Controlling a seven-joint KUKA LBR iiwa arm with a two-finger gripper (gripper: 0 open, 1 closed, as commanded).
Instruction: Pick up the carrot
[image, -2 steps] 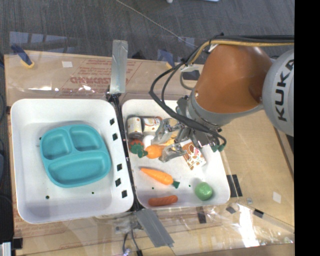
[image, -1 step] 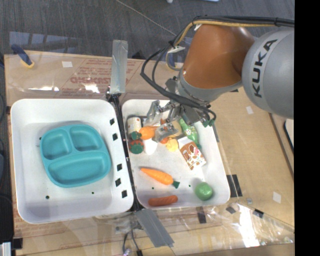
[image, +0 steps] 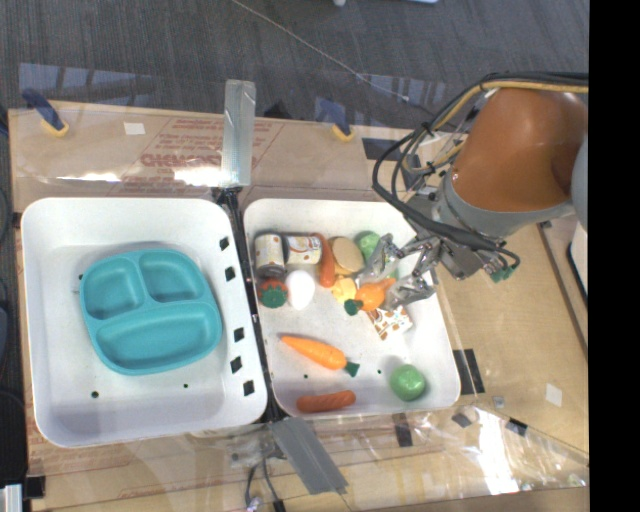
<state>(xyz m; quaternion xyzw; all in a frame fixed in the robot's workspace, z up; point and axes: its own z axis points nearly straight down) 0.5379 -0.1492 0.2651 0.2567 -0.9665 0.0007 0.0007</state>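
A long orange carrot (image: 314, 352) with a green stem end lies flat in the lower middle of the right bin (image: 440, 350). A shorter orange carrot-like piece (image: 372, 295) with a green top rests farther up, near the bin's right side. My gripper (image: 397, 273) hangs over the bin's upper right, with its fingers (image: 380, 256) spread and the lower tip touching or just above that shorter piece. Nothing is visibly clamped between them. The long carrot sits well to the lower left of the gripper.
Packed around the gripper are a tin can (image: 268, 252), a white egg (image: 300, 289), a red-orange pepper (image: 327, 262), a bread roll (image: 347, 254), a green ball (image: 369, 242) and a yellow piece (image: 344, 289). A sausage (image: 325, 402) and green lime (image: 407, 381) lie low. The left bin holds a teal divided plate (image: 150, 308).
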